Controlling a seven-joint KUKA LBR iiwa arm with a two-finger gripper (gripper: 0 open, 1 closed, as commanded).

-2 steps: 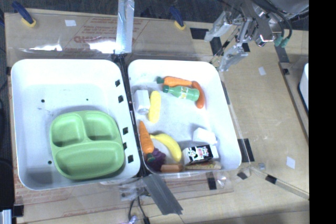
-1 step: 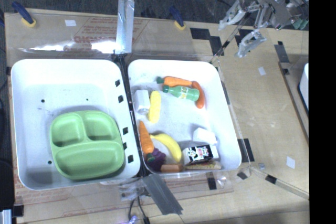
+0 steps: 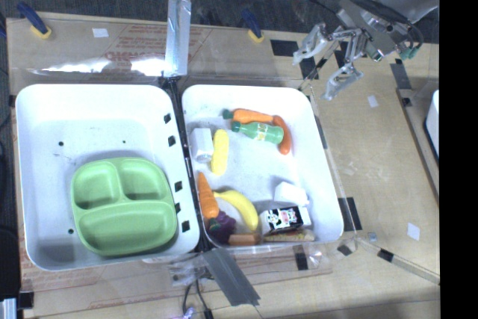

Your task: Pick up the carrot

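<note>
Carrot (image 3: 206, 195) lies in the right bin (image 3: 323, 160) — hand (image 3: 323, 69) open above its corner.

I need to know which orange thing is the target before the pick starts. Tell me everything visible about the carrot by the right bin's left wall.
The carrot is a slim orange toy, plastic-looking and smooth, lying flat in the right bin along its left wall, running from mid-bin toward the front. Its near end meets a dark purple item, and the yellow banana lies against its right side. The gripper hangs apart from it, outside the bin's far right corner.
</note>
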